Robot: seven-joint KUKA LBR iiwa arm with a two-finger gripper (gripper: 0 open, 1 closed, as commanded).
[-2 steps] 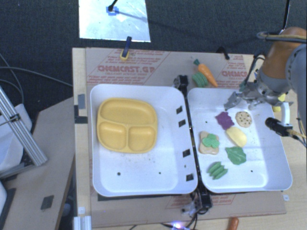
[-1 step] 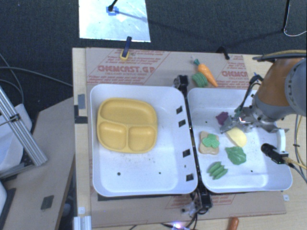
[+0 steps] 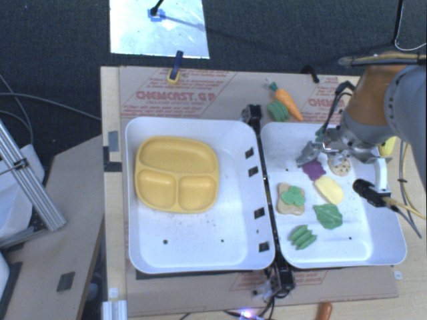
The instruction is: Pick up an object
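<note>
The right bin (image 3: 383, 242) holds several toy foods: a purple piece (image 3: 313, 171), a speckled cookie (image 3: 340, 167), a yellow piece (image 3: 329, 190), a tan slice with green on top (image 3: 291, 199), a green leaf (image 3: 327, 215) and a green pea pod (image 3: 302, 236). My gripper (image 3: 320, 153) hangs low over the bin's upper middle. It is just above the purple piece and next to the cookie. I see nothing held in it.
The left bin (image 3: 153, 245) holds a yellow divided plate (image 3: 177, 173). A toy carrot (image 3: 287, 100) and a green item (image 3: 278, 111) lie on the cardboard behind the right bin. The arm's black cable fitting (image 3: 370, 192) overhangs the bin's right side.
</note>
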